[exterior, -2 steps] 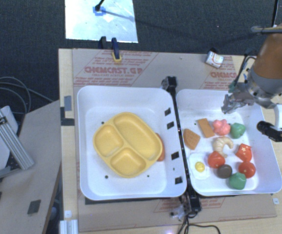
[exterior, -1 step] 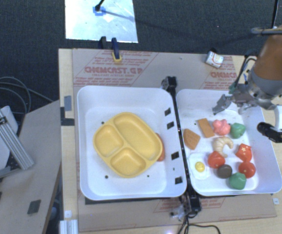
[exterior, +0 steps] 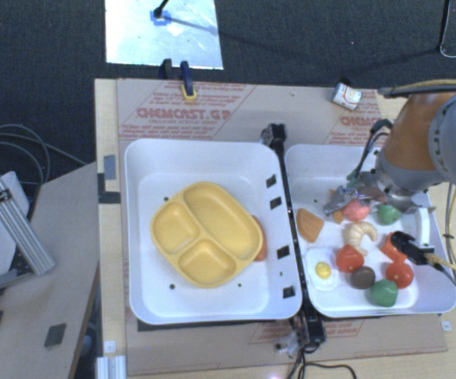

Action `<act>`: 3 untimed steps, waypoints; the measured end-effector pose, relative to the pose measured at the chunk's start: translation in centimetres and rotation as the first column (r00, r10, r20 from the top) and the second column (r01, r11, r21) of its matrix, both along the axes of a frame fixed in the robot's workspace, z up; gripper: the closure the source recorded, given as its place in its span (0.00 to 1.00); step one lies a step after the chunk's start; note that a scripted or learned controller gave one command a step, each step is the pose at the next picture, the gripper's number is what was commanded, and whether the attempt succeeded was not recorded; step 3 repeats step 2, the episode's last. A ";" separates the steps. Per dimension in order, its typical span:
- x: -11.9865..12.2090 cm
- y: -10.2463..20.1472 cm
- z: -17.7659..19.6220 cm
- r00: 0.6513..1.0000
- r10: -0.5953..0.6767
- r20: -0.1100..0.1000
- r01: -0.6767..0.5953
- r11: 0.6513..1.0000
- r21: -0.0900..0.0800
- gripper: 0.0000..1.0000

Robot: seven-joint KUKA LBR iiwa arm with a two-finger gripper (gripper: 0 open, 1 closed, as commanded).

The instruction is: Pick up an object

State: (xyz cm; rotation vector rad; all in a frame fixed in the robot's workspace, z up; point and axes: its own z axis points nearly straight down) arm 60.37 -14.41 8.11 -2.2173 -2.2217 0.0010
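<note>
The pink toy (exterior: pixel 357 210) is a small, rounded, rosy lump lying in the right bin (exterior: pixel 316 160), about midway between the bin's far and near edges and slightly towards its right edge. It is one of a close cluster. A pale croissant (exterior: pixel 360 231) touches or nearly touches its near side, and a round green toy (exterior: pixel 388 213) sits just beside it towards the right edge. An orange wedge (exterior: pixel 310 226) lies apart from it, close to the bin's left edge.

Nearer the bin's front edge are a red tomato (exterior: pixel 349 257), a fried egg (exterior: pixel 323 272) by the front left corner, a dark brown ball (exterior: pixel 362 276), a green pepper (exterior: pixel 383 292), a red ball (exterior: pixel 399 273) and a red-orange piece (exterior: pixel 390 245). These fill the front half tightly, with little room between neighbours. The far half of the right bin is bare white floor, most openly towards its far left corner, so the free room around the pink toy lies on its far and left sides.

The gripper (exterior: pixel 345 197) hangs right at the pink toy's far left side, over or touching its edge. The view from above does not show whether it is open or closed, nor whether it has hold of anything. The grey arm (exterior: pixel 429 144) crosses the bin's right edge above the far right corner.

The left bin (exterior: pixel 155 164) carries a yellow divided plate (exterior: pixel 204 231), set slantwise near its middle with bare floor along all four edges.
</note>
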 end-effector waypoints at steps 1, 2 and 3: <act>0.4 -0.2 1.8 1.000 0.001 0.013 -0.001 1.000 -0.004 1.00; -2.7 6.9 14.0 1.000 0.008 0.009 -0.008 1.000 0.000 1.00; -2.7 6.9 14.0 1.000 0.008 0.009 -0.008 1.000 0.000 1.00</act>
